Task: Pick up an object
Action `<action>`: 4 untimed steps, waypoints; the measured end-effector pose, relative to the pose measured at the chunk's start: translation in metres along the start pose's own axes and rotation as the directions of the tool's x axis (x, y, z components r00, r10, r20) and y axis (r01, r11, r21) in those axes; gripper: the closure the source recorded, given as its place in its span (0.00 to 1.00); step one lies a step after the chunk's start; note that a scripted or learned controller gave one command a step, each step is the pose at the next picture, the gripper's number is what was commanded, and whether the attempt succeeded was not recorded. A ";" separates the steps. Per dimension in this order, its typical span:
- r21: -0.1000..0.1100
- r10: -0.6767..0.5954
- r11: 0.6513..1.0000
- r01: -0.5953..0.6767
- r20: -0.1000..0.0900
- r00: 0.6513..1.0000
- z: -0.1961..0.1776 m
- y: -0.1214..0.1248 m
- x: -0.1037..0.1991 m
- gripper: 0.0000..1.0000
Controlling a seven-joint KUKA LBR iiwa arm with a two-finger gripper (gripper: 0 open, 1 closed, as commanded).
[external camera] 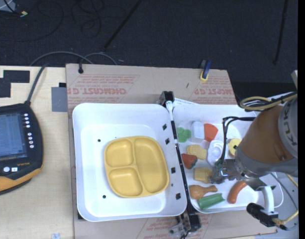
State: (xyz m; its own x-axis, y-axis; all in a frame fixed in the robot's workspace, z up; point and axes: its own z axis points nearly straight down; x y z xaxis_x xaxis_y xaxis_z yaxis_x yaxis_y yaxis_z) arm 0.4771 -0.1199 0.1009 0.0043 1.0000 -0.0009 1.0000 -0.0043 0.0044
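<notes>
Toy foods heaped in right bin (192,114): green pepper (183,134), orange-red cup (210,131), strawberry (188,160), drumstick (202,190), sausage (236,191) near my wrist.

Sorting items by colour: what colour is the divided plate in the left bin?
Yellow, plain; the divided plate shows clearly in the camera view.

From here, the arm (271,143) covers much of the right bin (184,114), and I can't make out the tool (223,172) fingers' state.

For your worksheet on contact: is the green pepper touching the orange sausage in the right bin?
Apart. The camera view shows a strip of white bin floor between the green pepper and the orange sausage.
</notes>
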 end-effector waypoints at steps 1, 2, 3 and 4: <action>0.004 0.005 1.000 -0.005 -0.001 1.000 -0.008 -0.001 -0.001 1.00; 0.007 0.011 1.000 -0.010 -0.003 1.000 -0.017 -0.002 -0.002 1.00; 0.010 0.016 1.000 -0.016 -0.004 1.000 -0.026 -0.002 -0.003 1.00; 0.013 0.020 1.000 -0.019 -0.005 1.000 -0.035 -0.002 -0.004 1.00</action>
State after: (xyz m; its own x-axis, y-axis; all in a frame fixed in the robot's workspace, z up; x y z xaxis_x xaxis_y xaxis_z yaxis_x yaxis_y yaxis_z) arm 0.4746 -0.1236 0.1363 0.0238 0.9997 0.0041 0.9997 -0.0237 -0.0083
